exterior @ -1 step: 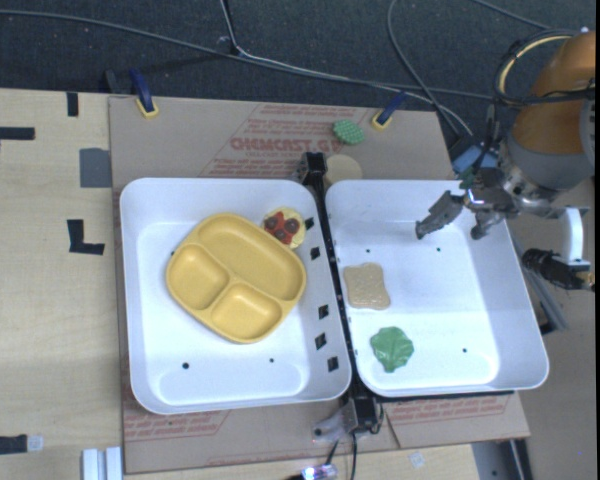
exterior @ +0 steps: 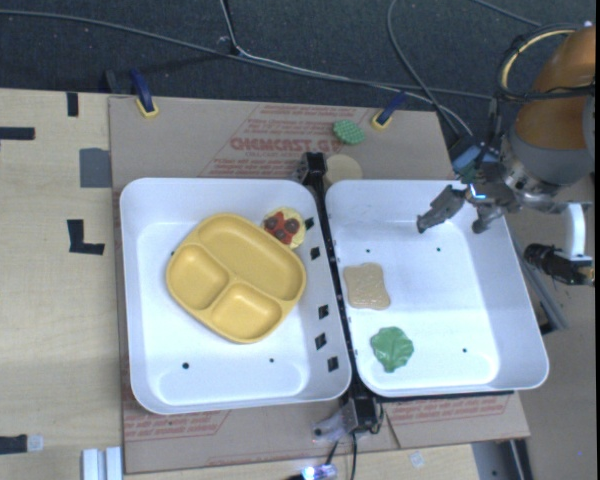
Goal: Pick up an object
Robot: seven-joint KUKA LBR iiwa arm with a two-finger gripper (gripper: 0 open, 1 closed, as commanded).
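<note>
The gripper (exterior: 458,211) hangs over the right bin (exterior: 500,298) near its far right corner, fingers spread apart and holding nothing. A tan slice of bread (exterior: 366,286) lies by the bin's left wall, well apart from the gripper, and a green leafy piece (exterior: 391,348) sits nearer the front edge. The left bin (exterior: 145,298) carries a yellow divided plate (exterior: 236,277).
</note>
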